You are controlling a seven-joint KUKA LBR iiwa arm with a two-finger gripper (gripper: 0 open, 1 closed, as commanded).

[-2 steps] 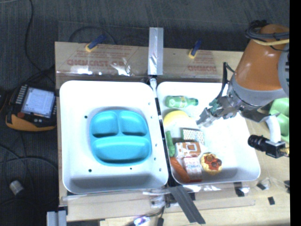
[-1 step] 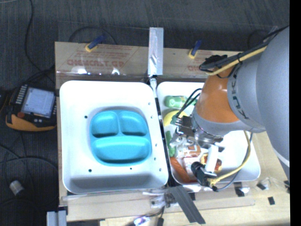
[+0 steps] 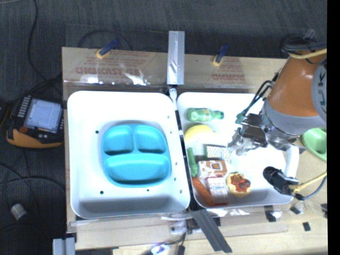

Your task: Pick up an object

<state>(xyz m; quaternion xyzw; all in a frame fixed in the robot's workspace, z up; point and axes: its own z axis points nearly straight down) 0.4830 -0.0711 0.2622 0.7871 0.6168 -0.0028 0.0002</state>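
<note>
The right bin (image 3: 228,99) holds a cluster of small items along its left side. Among them are a green bottle (image 3: 204,114) lying flat, a yellow round fruit (image 3: 196,133), a speckled packet (image 3: 218,152), an orange-and-white box (image 3: 212,168), a red-and-white box (image 3: 217,185) and a small pizza toy (image 3: 238,183). My gripper (image 3: 240,142) hangs low over the middle of this bin, just right of the speckled packet and above the pizza toy. Nothing is visibly held in it.
The left bin (image 3: 79,110) carries a blue divided tray (image 3: 137,153). A thin green stick (image 3: 190,159) and an orange carrot-like piece (image 3: 198,188) lie by the wall between the bins. A light green object (image 3: 316,141) sits at the right bin's far right, partly behind the arm.
</note>
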